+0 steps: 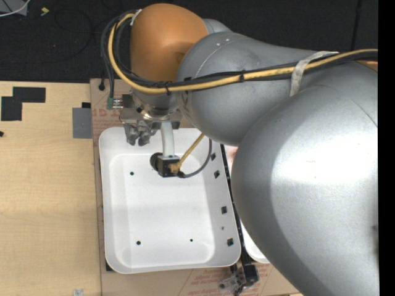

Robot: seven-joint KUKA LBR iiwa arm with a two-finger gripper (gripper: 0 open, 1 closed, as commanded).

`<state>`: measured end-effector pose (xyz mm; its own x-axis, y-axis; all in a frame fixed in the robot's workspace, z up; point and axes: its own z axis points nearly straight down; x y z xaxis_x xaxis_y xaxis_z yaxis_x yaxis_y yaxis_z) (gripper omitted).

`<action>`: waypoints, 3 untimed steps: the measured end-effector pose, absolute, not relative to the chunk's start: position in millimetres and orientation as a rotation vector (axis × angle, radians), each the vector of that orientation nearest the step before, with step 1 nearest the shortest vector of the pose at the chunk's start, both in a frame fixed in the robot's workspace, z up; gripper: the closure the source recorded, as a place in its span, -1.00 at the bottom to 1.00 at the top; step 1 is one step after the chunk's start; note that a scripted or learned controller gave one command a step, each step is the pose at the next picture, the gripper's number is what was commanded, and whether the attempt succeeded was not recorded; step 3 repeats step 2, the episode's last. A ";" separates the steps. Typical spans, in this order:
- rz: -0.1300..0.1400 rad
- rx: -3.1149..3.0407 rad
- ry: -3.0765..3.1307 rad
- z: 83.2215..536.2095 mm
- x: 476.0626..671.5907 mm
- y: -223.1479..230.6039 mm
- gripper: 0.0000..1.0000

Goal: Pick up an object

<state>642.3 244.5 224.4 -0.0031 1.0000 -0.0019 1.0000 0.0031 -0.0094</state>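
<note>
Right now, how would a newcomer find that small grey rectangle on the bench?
Start at the white bin. Just left of its far corner, on the pale wooden bench, lies the grey rectangle. The black shapes further left are stepped; it alone is plain grey.

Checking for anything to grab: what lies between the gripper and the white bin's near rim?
In the camera view, just bare white floor with a few small dark dots between gripper and rim.

You are looking at a robot lab: a big grey arm (pixel 296 165) reaches over a white bin (pixel 117 227) on a plywood tabletop (pixel 43 184). Black shapes (pixel 24 100) mark the wood left of the bin, and loose cables (pixel 15 4) lie on dark ground beyond it.
</note>
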 end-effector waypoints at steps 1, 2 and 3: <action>0.027 -2.212 -2.216 173.1 491.8 239.2 1.00; -0.006 -2.223 -2.224 247.1 535.0 242.5 1.00; -0.006 -2.223 -2.224 247.1 535.0 242.5 1.00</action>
